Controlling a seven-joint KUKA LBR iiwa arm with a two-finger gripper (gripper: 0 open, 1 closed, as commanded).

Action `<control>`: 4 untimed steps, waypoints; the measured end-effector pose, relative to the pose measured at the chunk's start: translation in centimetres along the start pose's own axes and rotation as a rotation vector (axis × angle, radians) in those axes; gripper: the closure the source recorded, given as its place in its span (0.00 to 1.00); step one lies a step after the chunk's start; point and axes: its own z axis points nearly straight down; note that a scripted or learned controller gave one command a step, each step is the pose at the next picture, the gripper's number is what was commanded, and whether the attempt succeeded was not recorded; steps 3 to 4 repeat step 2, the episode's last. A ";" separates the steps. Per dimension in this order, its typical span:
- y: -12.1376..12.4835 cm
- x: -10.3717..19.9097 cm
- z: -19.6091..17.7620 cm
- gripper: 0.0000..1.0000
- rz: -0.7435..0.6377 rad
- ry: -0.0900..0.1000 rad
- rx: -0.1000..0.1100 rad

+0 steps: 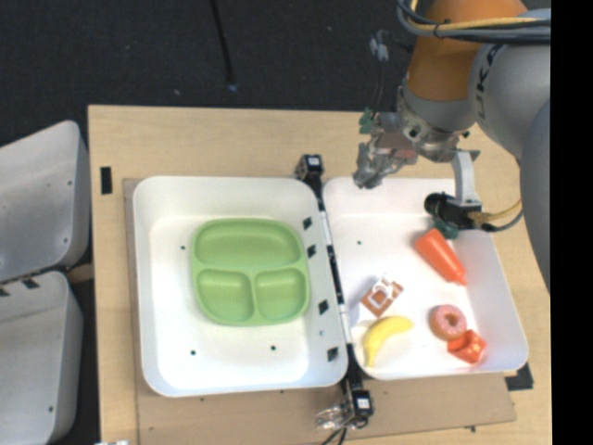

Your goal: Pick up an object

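The tool (pixel 371 176), grip state I cannot tell, hangs over the right bin's (pixel 496 346) far-left corner, with the carrot (pixel 440 255) nearest, lying diagonally toward the near-right.

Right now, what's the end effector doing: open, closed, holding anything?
End effector: cannot be told whether open or closed; it hangs at the back-left corner of the right bin, nothing visibly held.
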 end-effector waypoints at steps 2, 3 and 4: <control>0.5 9.4 0.5 1.00 0.001 -0.001 0.000; 0.5 9.4 0.5 1.00 0.001 -0.001 0.000; 0.5 9.4 0.5 1.00 0.001 -0.001 0.000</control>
